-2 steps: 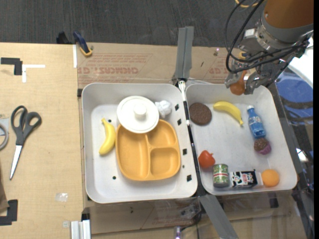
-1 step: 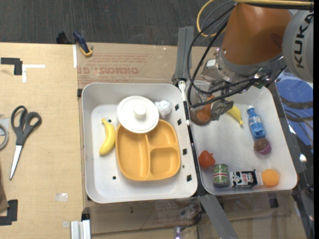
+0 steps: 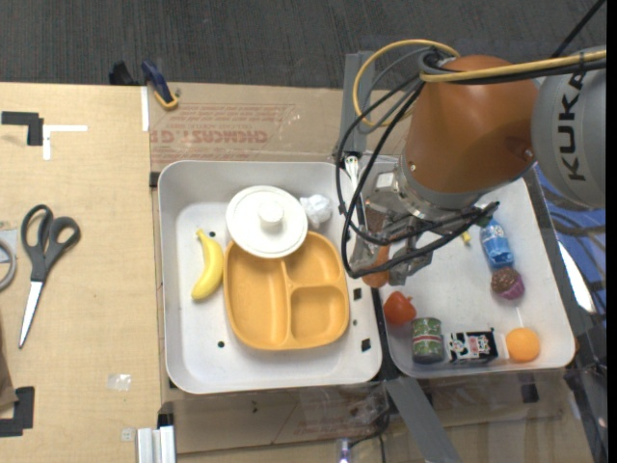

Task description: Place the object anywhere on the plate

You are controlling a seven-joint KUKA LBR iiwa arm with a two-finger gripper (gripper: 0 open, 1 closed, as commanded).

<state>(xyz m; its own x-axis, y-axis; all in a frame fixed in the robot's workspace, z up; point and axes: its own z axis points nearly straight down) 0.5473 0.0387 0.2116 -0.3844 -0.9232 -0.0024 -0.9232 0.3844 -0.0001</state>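
While the claw (image 3: 381, 258) hangs low at the right bin's (image 3: 540, 355) left edge, its state cannot be told. Just below lies a red strawberry-like toy (image 3: 398, 308), seemingly light, rigid and slippery; grasp across its widest part, then carry to the yellow plate (image 3: 285, 302).

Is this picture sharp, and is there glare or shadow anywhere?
Camera view: mostly sharp, evenly lit; the orange band shows a soft sheen, the white lid is slightly washed out, and the arm shades the gripper area, blurring detail there.
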